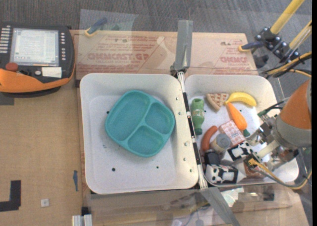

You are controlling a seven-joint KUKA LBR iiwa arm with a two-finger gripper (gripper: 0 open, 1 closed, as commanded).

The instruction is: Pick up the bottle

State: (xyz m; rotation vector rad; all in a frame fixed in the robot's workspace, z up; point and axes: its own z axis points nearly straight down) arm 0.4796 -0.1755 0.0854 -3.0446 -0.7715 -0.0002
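A small green bottle is seen lying in the right bin, close against its left wall. Its length runs roughly up and down the view. It is positioned left of the waffle, above the sausage.

On my counter the left bin holds a teal divided plate, lying near its middle. In the right bin, toward the upper part, I see a waffle, a banana just beside it, and a carrot slanting below them. A sausage lies lower left there. An orange-and-grey control tablet sits at the frame's upper left.
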